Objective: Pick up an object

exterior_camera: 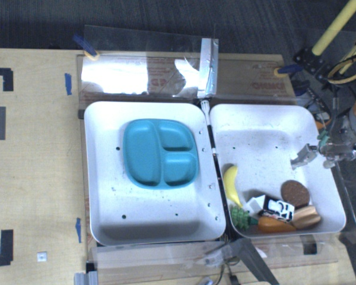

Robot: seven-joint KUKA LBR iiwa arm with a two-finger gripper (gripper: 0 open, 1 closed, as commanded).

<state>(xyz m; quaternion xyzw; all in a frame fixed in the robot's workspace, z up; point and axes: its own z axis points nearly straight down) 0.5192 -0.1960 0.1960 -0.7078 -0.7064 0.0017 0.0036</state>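
The right bin (267, 120) holds a heap of toy food along its near side. A yellow banana (231, 184) lies by the divider, with a green broccoli piece (242, 219) just below it. An orange carrot (275, 223) lies along the near wall. A brown round cookie (295, 192) and a tan bread roll (307, 217) sit at the near right, with a small black-and-white item (279, 208) between them. My gripper (305, 154) hangs over the bin's right side, above and behind the cookie, with nothing seen in it.
The left bin (101, 177) carries a blue divided plate (161, 152) in its middle. A clear plastic sheet and a metal upright (207, 67) stand behind the bins. Cables and a yellow pole (338, 19) crowd the far right.
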